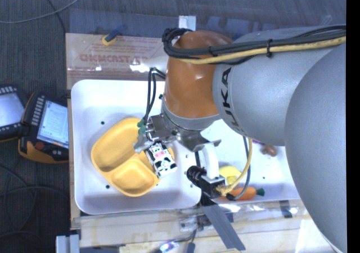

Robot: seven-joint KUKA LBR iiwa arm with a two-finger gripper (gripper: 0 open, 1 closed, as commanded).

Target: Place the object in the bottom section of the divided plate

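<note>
Cow-print obj (162,160) at yellow plate (121,156) edge

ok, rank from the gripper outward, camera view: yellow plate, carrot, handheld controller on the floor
1. Yellow plate, directly beneath the gripper in the left bin.
2. Carrot, to the right in the other bin, near its front edge.
3. Handheld controller, off the bench on the floor, far left.

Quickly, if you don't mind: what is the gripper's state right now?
Gripper: above the yellow divided plate in the left bin, beside a small black-and-white object; open or closed cannot be told.
</note>
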